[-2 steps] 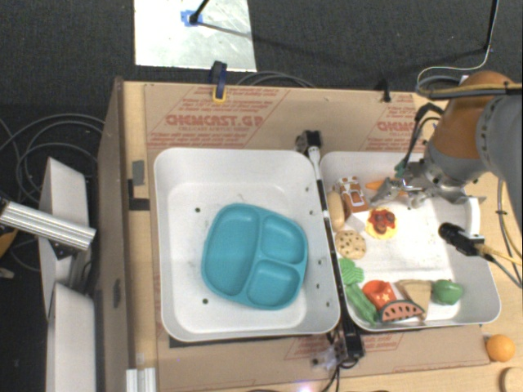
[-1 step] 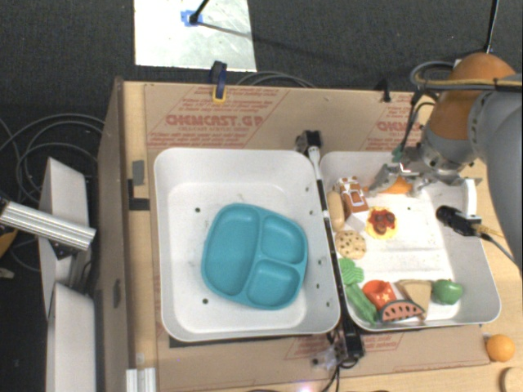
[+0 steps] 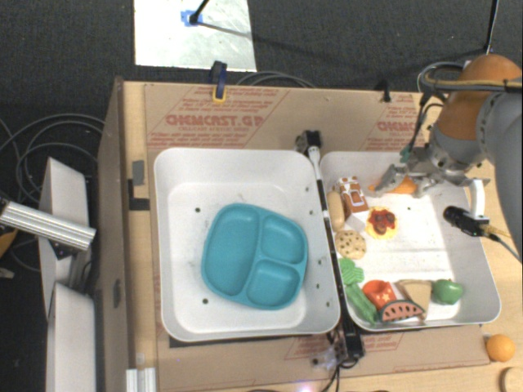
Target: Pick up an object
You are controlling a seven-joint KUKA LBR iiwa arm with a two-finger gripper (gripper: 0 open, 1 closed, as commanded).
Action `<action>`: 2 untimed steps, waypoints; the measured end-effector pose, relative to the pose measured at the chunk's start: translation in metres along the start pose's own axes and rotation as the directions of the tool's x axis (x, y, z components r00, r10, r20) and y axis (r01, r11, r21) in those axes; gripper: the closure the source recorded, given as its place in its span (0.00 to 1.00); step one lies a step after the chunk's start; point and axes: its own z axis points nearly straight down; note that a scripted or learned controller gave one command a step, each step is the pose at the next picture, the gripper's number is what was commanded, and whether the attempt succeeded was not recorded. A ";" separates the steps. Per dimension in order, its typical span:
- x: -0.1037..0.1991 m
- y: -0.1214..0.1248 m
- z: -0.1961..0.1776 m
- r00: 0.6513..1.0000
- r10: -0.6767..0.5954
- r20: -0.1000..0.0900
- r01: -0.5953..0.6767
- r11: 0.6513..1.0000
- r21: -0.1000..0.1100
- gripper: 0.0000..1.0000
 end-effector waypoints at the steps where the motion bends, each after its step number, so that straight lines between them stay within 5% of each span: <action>1: -0.008 0.000 0.000 1.000 -0.003 -0.010 0.003 1.000 0.005 0.00; 2: -0.012 0.000 -0.005 1.000 -0.004 -0.007 0.004 1.000 0.002 0.00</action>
